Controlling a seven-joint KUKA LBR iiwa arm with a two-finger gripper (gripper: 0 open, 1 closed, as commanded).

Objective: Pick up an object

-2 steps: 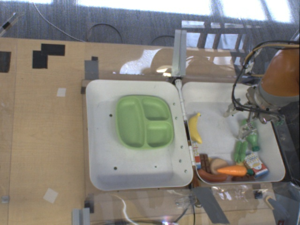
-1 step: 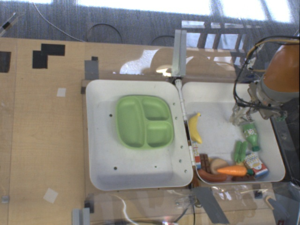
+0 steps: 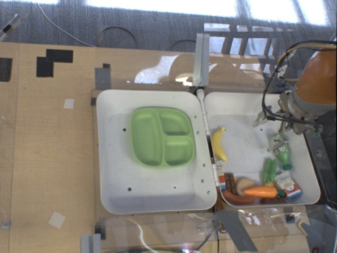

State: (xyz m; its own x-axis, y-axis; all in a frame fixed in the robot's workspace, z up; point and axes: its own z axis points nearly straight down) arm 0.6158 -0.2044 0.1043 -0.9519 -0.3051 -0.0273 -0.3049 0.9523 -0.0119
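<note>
Claw point(image 3: 278, 139) above green bottle point(image 3: 284, 156), grip state unclear; bottle upright, long axis near-vertical.

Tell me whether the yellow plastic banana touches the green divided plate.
Apart. The camera view shows the yellow plastic banana in the right bin and the green divided plate in the left, the bins' rims between them.

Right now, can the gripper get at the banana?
Probably yes. The banana lies alone by the right bin's left wall, with bare floor between it and the gripper; the nearby wall may cramp the fingers.
</note>
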